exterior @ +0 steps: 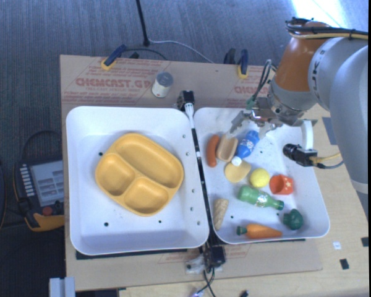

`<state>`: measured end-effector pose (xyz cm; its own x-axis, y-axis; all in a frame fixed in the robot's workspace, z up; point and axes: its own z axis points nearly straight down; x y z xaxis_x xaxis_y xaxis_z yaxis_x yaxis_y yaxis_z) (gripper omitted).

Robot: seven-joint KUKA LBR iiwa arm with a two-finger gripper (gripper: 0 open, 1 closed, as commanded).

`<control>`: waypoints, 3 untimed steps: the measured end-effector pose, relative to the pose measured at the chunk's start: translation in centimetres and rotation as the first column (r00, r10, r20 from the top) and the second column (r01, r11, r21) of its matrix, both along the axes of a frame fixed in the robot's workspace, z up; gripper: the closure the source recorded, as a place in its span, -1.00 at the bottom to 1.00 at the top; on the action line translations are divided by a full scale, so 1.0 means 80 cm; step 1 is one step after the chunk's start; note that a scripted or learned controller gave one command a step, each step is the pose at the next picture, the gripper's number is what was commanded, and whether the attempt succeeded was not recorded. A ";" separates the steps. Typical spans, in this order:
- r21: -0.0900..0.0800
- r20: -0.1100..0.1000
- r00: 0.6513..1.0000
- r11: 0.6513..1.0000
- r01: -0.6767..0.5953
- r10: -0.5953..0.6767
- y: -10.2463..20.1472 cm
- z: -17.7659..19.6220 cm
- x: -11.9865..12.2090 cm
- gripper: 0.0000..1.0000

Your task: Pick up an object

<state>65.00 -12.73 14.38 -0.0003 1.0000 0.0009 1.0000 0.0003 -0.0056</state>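
My gripper (252, 125) hangs open over the far part of the right bin (315, 218), with nothing between its fingers. Just below it lies a blue bottle (248, 143) with a white cap, tilted toward the bin's middle. A hot dog in a bun (221, 148) rests left of the bottle. Nearer the front are a flat yellow piece (237, 172), a lemon (259, 178), a red cup-shaped toy (282, 184), a green bottle (260, 198), a corn cob (220, 211), a carrot (260, 231) and a dark green vegetable (292, 218).
The left bin (86, 135) holds a yellow divided plate (139, 173). A small grey-capped jar (162, 84) stands on the board behind the bins. Clamps sit on the board's far edge.
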 end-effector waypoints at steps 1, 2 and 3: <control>-0.003 0.007 1.000 1.000 -0.001 0.001 0.013 -0.020 -0.001 -1.00; -0.003 0.006 1.000 1.000 0.000 0.000 0.019 -0.051 0.011 -1.00; -0.005 0.015 1.000 1.000 -0.001 0.001 0.018 -0.034 0.014 1.00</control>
